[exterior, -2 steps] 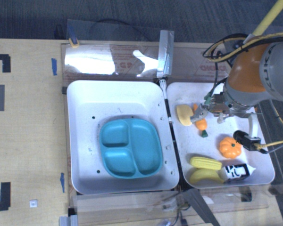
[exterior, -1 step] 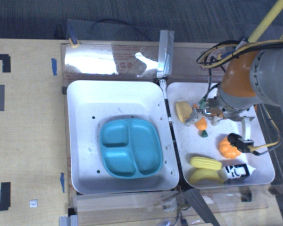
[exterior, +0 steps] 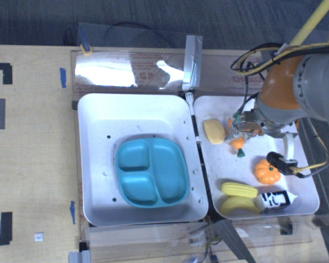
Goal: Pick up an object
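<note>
Hovering over the upper part of the right bin [exterior: 312,193], the gripper [exterior: 242,129] sits just above a small orange carrot toy [exterior: 238,144] with a green tip. From this slant it is not possible to tell what the gripper has hold of, if anything. The carrot looks like light, stiff plastic, probably smooth and a little slippery; its thicker orange middle seems the best place to pinch, across the narrow side. Just beside it, to the left, lies a pale yellow potato-like toy [exterior: 214,131], near enough to be pushed by a descending finger. Lower in the same bin are an orange pumpkin [exterior: 267,171], a yellow corn cob [exterior: 239,189], a banana [exterior: 238,204] and a black-and-white block [exterior: 275,199], all well apart from the carrot. The left bin [exterior: 93,147] carries a blue divided plate [exterior: 152,171].
</note>
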Motion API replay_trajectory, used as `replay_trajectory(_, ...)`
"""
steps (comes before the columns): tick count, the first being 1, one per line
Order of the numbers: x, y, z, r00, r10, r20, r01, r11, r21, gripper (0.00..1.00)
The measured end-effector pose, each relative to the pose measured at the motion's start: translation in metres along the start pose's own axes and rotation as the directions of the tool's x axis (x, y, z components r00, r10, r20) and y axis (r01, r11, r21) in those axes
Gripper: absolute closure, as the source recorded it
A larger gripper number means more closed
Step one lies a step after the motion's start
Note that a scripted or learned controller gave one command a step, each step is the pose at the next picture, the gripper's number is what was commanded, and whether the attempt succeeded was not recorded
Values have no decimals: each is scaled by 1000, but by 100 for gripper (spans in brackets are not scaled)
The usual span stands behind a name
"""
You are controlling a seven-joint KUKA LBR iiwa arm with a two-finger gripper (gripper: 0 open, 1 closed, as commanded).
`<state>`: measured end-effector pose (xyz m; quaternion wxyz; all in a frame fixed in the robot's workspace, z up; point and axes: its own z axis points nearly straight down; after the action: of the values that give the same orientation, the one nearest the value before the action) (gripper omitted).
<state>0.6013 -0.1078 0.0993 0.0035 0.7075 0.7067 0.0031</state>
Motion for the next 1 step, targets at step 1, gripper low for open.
replay_trajectory(1,12,35,-132,993,-117,2,117,993,-3,100)
